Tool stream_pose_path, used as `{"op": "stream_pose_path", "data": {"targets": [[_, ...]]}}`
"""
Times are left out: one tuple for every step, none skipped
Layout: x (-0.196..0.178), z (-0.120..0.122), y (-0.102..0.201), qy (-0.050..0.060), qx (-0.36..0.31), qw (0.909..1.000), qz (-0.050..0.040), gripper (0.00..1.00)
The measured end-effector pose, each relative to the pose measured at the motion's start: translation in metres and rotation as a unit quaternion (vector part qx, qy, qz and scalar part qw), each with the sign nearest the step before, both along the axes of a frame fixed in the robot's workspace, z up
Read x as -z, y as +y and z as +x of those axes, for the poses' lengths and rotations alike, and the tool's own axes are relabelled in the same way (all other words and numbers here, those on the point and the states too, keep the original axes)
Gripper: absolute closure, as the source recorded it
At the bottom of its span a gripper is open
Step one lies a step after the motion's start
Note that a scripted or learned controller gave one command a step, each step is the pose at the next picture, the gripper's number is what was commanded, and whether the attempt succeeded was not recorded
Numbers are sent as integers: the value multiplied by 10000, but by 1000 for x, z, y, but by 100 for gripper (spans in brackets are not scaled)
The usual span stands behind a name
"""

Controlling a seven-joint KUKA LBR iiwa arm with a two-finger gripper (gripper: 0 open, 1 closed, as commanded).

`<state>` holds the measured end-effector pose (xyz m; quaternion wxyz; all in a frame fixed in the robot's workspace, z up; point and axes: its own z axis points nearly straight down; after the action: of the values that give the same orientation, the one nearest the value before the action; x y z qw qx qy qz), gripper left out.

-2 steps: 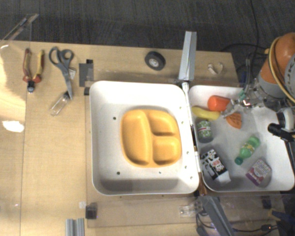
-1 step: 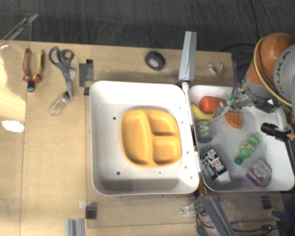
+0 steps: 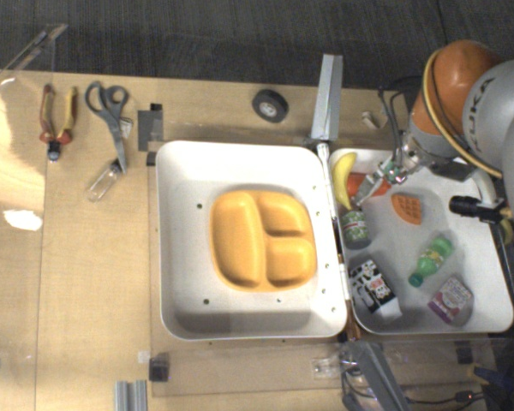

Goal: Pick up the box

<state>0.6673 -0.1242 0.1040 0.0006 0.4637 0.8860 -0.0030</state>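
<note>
Camera view: the rectangular printed box (image 3: 373,287) lies flat, well apart from the metal gripper (image 3: 370,187); its state is unclear.

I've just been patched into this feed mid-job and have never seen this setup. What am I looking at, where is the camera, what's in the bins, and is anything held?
One camera looks down at a slant on a wooden bench. The grey machine with the orange band is the robot arm, reaching in from the right. Its gripper sits low over the right bin, beside a banana; nothing is visibly held.

That bin also holds a small can, an orange piece, a green bottle, a purple pouch and the black-and-white box, your target. The left bin holds a yellow divided tray. Scissors, pliers and a tape roll lie on the bench.
</note>
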Motion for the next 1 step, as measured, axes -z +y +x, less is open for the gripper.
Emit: {"op": "stream_pose_path", "data": {"targets": [[16,-25,3,-57,1227,9924,29,0]]}}
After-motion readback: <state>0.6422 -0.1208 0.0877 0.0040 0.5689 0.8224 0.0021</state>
